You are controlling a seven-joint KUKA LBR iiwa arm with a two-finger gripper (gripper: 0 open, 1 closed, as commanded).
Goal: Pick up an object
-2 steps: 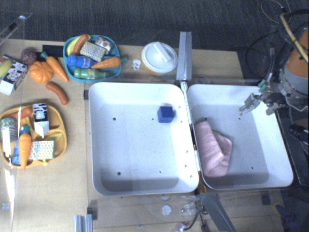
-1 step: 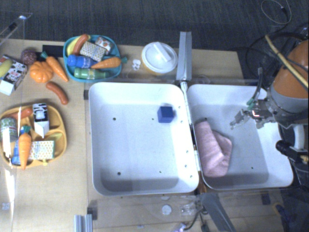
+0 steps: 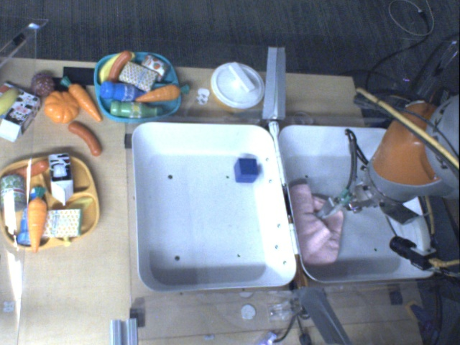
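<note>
In the right-hand bin, nearest the camera, a pink cloth lay crumpled against the left wall. The gripper sat low over the cloth's upper part, touching or just above it (whether it had closed on the fabric I could not tell). This looked like the grasp step itself; the next move would call for a firm pinch on a fold, then a straight lift. Farther off, a blue cube rested alone in the left bin, and toy food filled a blue bowl beyond.
</note>
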